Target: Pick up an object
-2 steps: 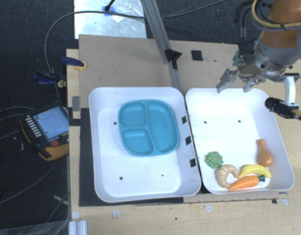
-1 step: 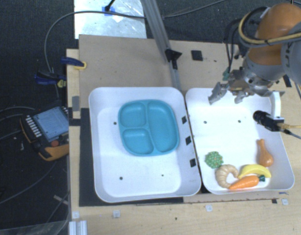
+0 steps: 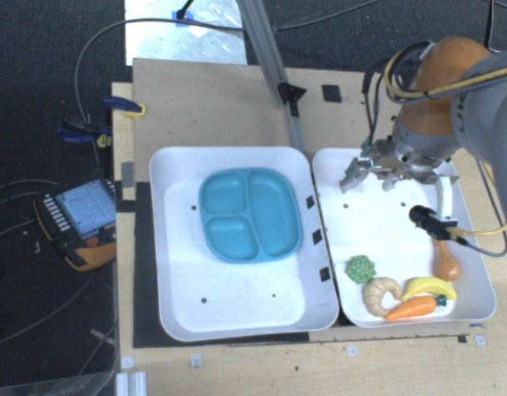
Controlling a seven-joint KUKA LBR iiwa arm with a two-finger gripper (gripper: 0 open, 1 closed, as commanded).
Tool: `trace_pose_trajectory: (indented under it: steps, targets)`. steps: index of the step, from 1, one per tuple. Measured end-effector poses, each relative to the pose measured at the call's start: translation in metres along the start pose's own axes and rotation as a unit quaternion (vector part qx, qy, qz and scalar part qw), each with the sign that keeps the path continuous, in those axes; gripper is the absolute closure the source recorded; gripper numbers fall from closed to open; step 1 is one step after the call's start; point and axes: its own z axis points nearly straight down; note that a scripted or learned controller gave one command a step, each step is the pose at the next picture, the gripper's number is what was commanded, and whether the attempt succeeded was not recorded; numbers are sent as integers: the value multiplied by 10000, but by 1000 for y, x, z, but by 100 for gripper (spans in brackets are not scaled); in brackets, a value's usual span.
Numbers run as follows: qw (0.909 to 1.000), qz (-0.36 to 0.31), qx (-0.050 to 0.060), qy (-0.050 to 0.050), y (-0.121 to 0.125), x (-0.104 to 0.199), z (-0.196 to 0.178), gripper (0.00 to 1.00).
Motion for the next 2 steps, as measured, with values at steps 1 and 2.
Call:
trace_pose_trajectory:
  steps: [1, 2]
  targets:
    - [10000, -14, 0, 1, 7, 2, 59, 0]
    - [10000, -5, -19, 2, 7, 2, 46, 100]
